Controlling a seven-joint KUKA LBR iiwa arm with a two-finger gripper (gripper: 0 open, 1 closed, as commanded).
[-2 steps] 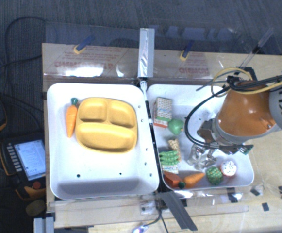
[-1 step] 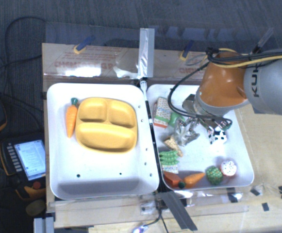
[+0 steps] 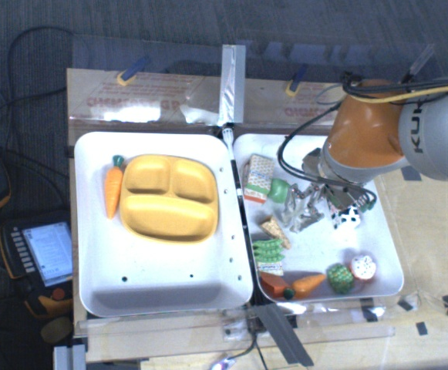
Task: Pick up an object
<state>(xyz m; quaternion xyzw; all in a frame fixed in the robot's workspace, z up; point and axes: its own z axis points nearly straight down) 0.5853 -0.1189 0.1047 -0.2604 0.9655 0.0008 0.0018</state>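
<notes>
Your gripper (image 3: 304,210) hangs mid-right of frame, fingers apart and empty; the green block (image 3: 278,190) sits just upper-left.

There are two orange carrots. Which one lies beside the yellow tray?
The orange toy carrot in the left white bin, touching the yellow divided tray; the other carrot lies in the right bin.
</notes>
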